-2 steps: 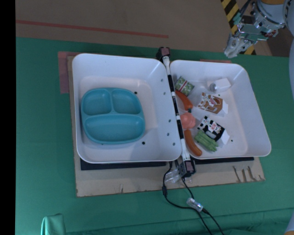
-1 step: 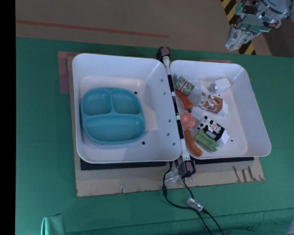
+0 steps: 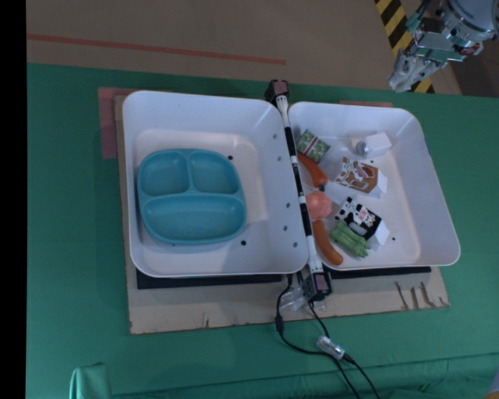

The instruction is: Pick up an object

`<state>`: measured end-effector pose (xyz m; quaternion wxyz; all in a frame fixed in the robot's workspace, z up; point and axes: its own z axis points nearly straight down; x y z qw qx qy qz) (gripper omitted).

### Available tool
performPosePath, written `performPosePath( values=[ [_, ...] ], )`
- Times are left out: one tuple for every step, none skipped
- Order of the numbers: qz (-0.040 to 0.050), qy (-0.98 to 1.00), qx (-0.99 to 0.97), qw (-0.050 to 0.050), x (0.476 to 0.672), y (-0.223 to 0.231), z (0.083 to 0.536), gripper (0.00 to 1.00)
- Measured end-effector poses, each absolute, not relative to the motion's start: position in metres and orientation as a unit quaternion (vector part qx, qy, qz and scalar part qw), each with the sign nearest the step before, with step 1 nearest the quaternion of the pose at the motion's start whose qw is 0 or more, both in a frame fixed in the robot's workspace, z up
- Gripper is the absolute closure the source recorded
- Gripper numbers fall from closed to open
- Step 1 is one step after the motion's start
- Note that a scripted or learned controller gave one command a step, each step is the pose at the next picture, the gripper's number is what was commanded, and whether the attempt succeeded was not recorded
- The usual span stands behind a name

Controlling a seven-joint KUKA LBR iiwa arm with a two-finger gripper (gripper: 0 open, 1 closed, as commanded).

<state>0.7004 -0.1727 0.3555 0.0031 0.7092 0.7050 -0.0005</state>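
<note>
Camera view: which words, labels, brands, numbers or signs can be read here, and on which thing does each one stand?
No text can be read.
Green carton: printed face, too blurred.
Brown-and-white carton: printed picture, any words too small.
Black-and-white cow-pattern carton: pattern alone, no legible words.
Yellow-and-black hazard stripes on the floor: a warning sign without letters.
Teal plate: no marking seen.

Below the pale grey gripper (image 3: 407,76), a black-and-white cow-patterned carton (image 3: 363,222), a brown-and-white carton (image 3: 357,174) and orange carrots (image 3: 312,171) are seen; farther left, a teal divided plate (image 3: 191,196); green covers the tabletop (image 3: 70,234).
</note>
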Motion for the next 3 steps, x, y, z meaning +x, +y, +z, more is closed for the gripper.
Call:
performPosePath(
  values=[
    [0.0004,0.705,0.709,0.005,0.701,-0.188,0.373,1.0],
    [0.0005,0.705,0.709,0.005,0.701,-0.188,0.388,1.0],
    [0.0004,0.705,0.709,0.005,0.701,-0.188,0.388,0.0]
  ],
)
